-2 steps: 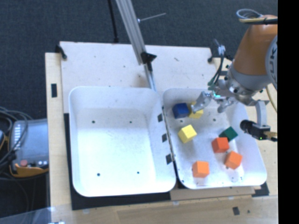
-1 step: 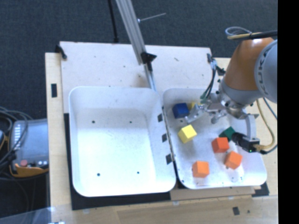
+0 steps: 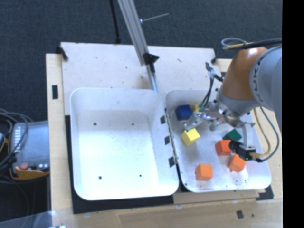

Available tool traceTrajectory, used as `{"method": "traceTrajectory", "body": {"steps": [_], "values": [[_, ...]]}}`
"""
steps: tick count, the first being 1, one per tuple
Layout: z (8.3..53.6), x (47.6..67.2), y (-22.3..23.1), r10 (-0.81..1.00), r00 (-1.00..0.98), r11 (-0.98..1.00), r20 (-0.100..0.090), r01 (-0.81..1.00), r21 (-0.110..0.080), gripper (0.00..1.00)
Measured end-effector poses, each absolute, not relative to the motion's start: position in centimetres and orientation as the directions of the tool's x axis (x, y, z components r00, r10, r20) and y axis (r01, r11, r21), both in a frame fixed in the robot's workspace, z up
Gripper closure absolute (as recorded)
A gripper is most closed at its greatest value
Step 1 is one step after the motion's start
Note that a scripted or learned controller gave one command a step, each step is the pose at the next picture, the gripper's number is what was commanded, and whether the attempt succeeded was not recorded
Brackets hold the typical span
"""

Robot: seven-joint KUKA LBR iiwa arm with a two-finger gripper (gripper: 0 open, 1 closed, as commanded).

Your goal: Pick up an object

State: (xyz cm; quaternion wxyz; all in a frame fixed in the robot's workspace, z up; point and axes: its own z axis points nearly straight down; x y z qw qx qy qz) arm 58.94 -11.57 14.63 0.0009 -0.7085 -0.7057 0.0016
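Yellow cube (image 3: 190, 136) sits loose on floor of right bin (image 3: 259, 180), just below-left of pincer (image 3: 198, 119), near blue block (image 3: 183, 112). Pincer state: cannot tell from this angle. Judged light, rigid, smooth-faced; best taken across two opposite flat faces, squarely, lest it twist out.

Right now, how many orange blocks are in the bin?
3, all in the right bin: one near its front edge, one mid-bin, one farther right. The arm might hide more.
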Motion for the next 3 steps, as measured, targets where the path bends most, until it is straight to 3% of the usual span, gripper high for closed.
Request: {"method": "traceTrajectory", "body": {"steps": [1, 2, 3], "values": [[11.4, 59.1, -11.6, 1.000, 0.002, -0.002, -0.001, 1.000, 0.002, 0.00], [12.4, 59.1, -11.8, 1.000, 0.012, -0.012, -0.001, 1.000, 0.004, 1.00], [18.7, 59.5, -11.4, 1.000, -0.003, 0.003, -0.002, 1.000, 0.008, 1.00]]}}
